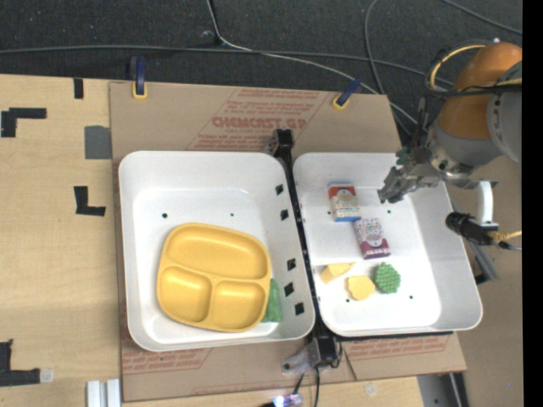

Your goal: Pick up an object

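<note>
The right bin [424, 312] holds a small red and white box [343, 201], a purple packet [372, 236], a green knobbly toy [387, 277], a yellow round piece [361, 288] and a pale yellow wedge [336, 271]. My gripper [394, 185] hangs over the upper right part of this bin, right of the red and white box and above the purple packet. Nothing shows between its fingers. Whether they are open or shut is hidden at this angle.
The left bin [144, 185] holds a yellow divided tray [214, 276] with a green thing [272, 302] wedged at its right edge. Cardboard [254, 121] lies under both bins. Cables run across the dark floor behind.
</note>
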Action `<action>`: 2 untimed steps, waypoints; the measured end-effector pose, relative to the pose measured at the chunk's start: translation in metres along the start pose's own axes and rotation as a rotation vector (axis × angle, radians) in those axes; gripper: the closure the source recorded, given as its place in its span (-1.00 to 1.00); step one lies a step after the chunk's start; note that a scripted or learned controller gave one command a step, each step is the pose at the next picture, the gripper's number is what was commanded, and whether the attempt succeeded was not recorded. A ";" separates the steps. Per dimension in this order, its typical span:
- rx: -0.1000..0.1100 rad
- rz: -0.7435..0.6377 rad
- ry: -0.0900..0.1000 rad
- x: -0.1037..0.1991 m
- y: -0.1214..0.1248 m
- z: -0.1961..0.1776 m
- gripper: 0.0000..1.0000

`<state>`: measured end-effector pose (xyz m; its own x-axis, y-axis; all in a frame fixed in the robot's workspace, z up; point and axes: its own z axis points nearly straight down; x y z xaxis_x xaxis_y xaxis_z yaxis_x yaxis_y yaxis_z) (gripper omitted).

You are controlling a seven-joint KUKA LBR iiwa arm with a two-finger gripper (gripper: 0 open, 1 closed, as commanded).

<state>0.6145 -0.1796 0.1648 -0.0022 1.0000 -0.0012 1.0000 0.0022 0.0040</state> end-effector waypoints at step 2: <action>0.003 0.001 0.001 0.004 -0.008 -0.076 1.00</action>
<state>0.6066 -0.1758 0.2412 -0.0014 1.0000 -0.0005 1.0000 0.0014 0.0013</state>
